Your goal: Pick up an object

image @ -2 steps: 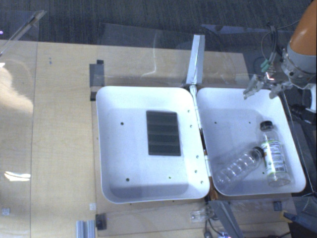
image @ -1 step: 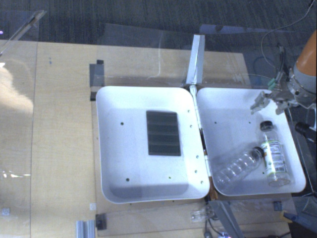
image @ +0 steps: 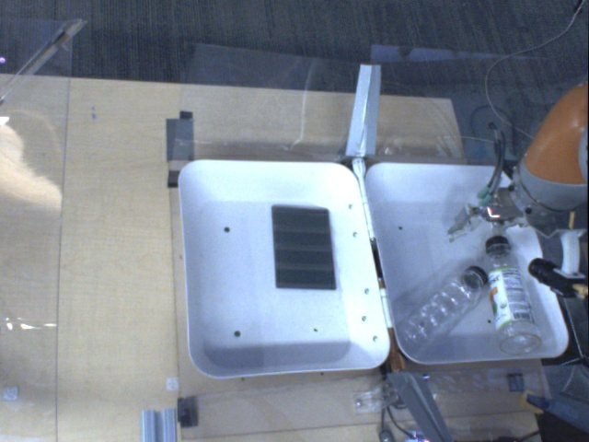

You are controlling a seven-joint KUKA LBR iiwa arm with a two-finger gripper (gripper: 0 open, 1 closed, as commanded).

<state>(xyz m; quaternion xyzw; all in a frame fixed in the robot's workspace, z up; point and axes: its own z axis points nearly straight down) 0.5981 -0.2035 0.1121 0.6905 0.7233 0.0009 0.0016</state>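
Pale wooden surface (image: 110, 274) with a light grain, carrying two shallow white bins side by side, both smooth plastic with rounded corners and small dark holes in the floor.

Left bin (image: 212, 247): one flat dark rectangular pad (image: 304, 247), ribbed across in bands, matte. Its long axis runs from the near wall toward the far wall, roughly square to the bin.

Right bin (image: 405, 210): two clear plastic bottles, both lying on their sides. The labelled bottle (image: 509, 300) is a cylinder with a white label carrying green and orange print; dark cap toward the far wall, base toward the near right corner, long axis nearly straight near-to-far. The plain bottle (image: 442, 304) is ribbed, transparent, hard to separate from the white floor; its dark cap points up and right, its base toward the near left corner, so it lies on a diagonal. The two caps sit near each other; the bodies splay apart.

The claw (image: 469, 217) hangs over the far right part of the right bin, below the grey arm (image: 552, 191) with its orange band. Thin metal fingers are spread, pointing left, pinching nothing. It sits beyond the bottle caps, apart from both.
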